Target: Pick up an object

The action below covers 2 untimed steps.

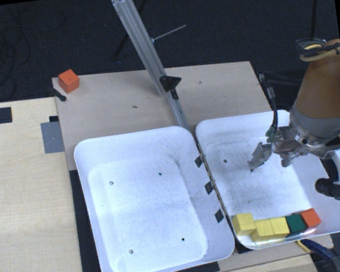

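**Ana:** Camera view had the blocks lined up along the near edge of the right bin (332,219): a yellow block (243,222), a second yellow block (271,228), a green block (295,223) and an orange-red block (309,217) by the near right corner, each touching its neighbour.

**Ben:** And the jaws (262,154)?

**Ana:** Above the bin's middle, well apart from the row, with nothing between them. How wide they stood I could not tell; they were dark and small against the wrist.

**Ben:** So the risk?

**Ana:** My guess: the blocks sat packed against the wall, so a finger could land on a neighbour or the rim instead of sliding down beside a block, and close on nothing. An orange cube (68,80) lay at the tabletop's far left corner, beyond the left bin (97,155).
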{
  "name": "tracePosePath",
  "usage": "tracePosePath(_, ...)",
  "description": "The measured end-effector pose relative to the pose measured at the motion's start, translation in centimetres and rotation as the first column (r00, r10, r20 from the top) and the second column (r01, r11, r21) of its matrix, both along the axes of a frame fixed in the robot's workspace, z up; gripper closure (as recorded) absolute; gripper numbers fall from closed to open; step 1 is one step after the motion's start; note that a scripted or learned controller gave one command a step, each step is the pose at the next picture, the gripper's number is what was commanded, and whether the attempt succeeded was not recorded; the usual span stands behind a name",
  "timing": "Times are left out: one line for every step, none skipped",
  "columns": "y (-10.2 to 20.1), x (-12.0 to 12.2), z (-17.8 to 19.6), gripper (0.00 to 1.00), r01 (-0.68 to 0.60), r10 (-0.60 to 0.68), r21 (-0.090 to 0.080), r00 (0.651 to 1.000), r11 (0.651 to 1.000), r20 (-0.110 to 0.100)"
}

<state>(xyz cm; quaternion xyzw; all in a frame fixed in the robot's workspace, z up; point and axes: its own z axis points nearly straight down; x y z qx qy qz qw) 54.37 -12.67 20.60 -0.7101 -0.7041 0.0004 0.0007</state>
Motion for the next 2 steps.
tracePosePath(0.7,3.4,6.3,0.0,-0.011,0.011,-0.001,1.0,1.0,0.007)
tracePosePath(3.0,7.8,17.1,0.0,-0.011,0.011,-0.002,1.0,1.0,0.01)
